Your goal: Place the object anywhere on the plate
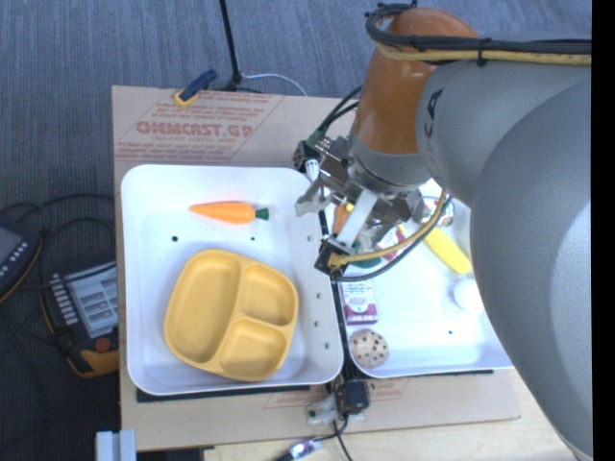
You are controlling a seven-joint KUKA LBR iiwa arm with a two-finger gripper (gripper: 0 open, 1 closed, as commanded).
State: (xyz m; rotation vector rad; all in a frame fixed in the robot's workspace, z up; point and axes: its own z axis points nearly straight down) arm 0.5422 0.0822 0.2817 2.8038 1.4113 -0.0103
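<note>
My gripper (338, 227) hangs over the wall between the two bins, and I cannot tell if it is open or closed. The yellow plastic plate with three compartments (231, 315) lies in the left white bin (144, 200). An orange toy carrot (223, 212) lies near it, not touching.

yellow three-part plate (233, 312) in the left bin (144, 248), carrot (226, 212) lying apart from it at the same bin's far side, pincer (354, 221) over the right bin's (423, 325) left edge, cookie (369, 348) and small carton (357, 299) nearer the camera, yellow thing (448, 250) and white thing (468, 296) further right
</note>
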